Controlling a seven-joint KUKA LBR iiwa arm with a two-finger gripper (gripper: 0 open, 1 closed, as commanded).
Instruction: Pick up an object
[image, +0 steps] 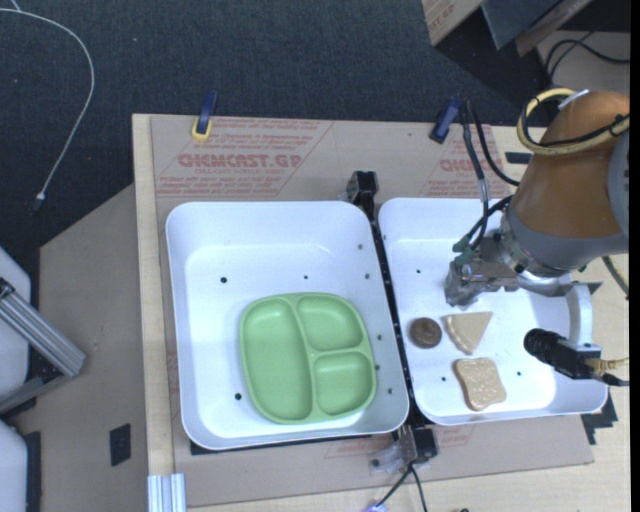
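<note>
In the right bin (430, 395) lie three small food pieces. A round brown cookie (426, 333) sits near the bin's left wall, a pale triangular wedge (468, 329) lies just right of it, and a tan slice of bread (480, 382) rests nearer the front. My gripper (462, 287) hangs over the right bin, just above and behind the wedge, with nothing visibly held. The left bin (200, 260) holds a green divided plate (306, 355).
The arm's orange and grey body covers the right bin's far right part. A black divider clamp (362, 186) sits between the bins at the back. Blue and yellow clips (205, 115) hold the cardboard base at the far edge.
</note>
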